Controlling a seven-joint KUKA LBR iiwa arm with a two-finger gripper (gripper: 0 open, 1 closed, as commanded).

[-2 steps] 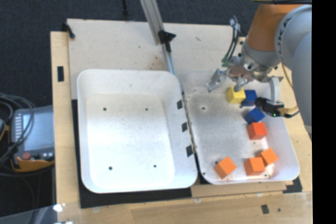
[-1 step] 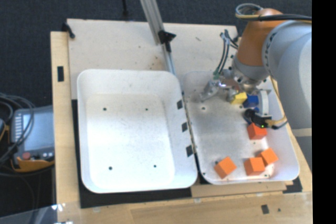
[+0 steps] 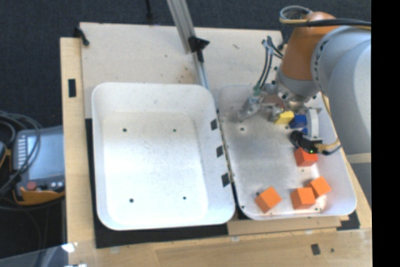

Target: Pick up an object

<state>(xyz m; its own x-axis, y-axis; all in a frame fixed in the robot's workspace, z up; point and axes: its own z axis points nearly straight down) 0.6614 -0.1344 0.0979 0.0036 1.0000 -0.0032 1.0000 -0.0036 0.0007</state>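
Note:
In the right bin [image 3: 250, 153], my gripper [image 3: 260, 107] hangs low over the far end, under the orange wrist band. A small yellow block [image 3: 285, 116] and a blue block [image 3: 299, 121] lie just to its right, partly covered by the arm. Beside the arm's cable rests a red-orange block [image 3: 305, 157]. Three orange blocks sit at the near end: one [image 3: 269, 199] toward the middle, one [image 3: 303, 197] to its right, and one [image 3: 320, 186] close to the right wall. Nothing can be seen held by the gripper.
The left bin [image 3: 106, 134] stands next to the right one, with a narrow gap between them. A slanted metal rail [image 3: 178, 6] rises behind the bins. A pendant with cables [image 3: 34, 162] lies off the bench's left side.

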